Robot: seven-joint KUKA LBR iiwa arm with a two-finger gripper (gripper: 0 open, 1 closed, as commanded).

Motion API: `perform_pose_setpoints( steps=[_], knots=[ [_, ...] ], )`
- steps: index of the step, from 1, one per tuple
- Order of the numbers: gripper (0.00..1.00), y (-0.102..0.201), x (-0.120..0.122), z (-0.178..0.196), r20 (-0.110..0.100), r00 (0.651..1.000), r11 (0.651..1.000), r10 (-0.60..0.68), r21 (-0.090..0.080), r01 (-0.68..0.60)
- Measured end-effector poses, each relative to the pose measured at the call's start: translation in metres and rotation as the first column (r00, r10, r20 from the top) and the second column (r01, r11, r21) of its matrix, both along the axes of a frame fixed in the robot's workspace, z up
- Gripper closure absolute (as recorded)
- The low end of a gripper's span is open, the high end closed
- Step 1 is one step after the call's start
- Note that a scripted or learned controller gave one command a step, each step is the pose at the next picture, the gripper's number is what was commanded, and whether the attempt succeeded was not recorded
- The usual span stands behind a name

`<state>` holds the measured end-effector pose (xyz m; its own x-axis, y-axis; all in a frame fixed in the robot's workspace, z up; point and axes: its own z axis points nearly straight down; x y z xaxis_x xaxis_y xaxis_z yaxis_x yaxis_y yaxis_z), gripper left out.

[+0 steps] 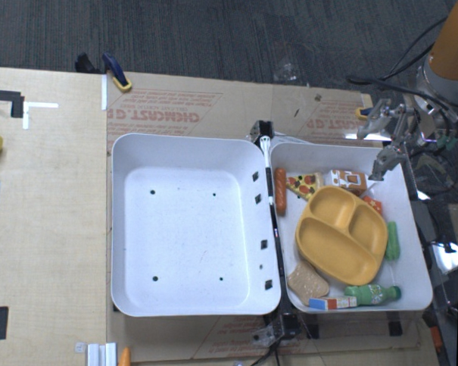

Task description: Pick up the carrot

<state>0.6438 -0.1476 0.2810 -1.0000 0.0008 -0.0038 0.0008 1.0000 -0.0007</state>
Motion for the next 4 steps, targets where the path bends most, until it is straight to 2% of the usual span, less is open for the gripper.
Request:
perform_pose_setpoints(
  steps=[1, 2, 3, 4],
  knots=[
    [0.00, 0.032, -0.012, -0.108, 0.001, 0.999, 0.999, 0.045, 0.000, -0.045],
    [0.00, 0.044, -0.054, -0.188, 0.002, 0.987, 0.987, 0.163, 0.000, -0.163],
    [1.00, 0.047, -0.049, -0.174, 0.016, 0.986, 0.986, 0.168, -0.002, -0.168],
    [1.00, 0.133, -0.020, -0.088, -0.001, 0.994, 0.994, 0.108, -0.002, -0.108]
  ],
)
